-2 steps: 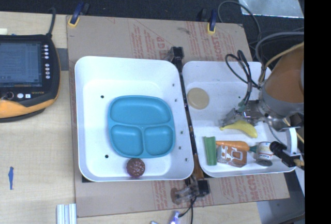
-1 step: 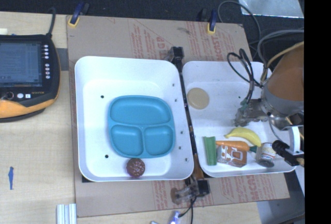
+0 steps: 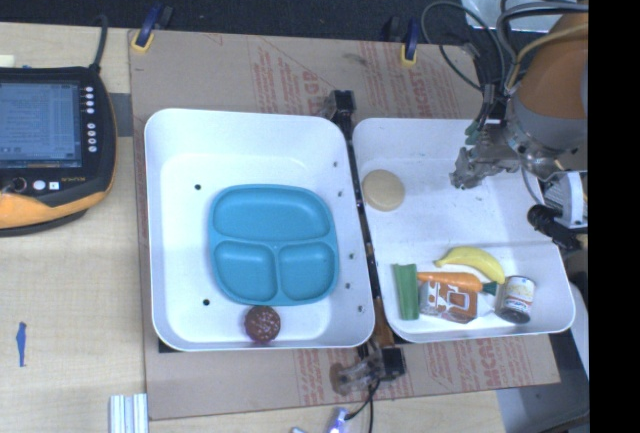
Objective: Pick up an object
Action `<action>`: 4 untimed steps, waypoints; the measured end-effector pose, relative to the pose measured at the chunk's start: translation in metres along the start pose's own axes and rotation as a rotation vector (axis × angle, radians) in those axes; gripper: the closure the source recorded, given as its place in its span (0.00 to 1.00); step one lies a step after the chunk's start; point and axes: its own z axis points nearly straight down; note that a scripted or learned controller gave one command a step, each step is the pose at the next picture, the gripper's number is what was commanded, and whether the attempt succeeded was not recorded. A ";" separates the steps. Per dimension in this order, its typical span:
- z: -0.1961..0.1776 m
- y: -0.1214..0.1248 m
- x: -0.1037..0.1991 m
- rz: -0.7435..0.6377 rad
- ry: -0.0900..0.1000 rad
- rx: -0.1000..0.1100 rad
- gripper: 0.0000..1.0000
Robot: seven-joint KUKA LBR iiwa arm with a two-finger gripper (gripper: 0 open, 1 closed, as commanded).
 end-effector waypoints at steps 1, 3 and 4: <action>-0.080 0.027 -0.015 -0.002 -0.001 0.000 1.00; -0.047 -0.012 0.144 -0.004 -0.001 0.003 1.00; -0.042 -0.011 0.220 -0.006 -0.001 0.002 1.00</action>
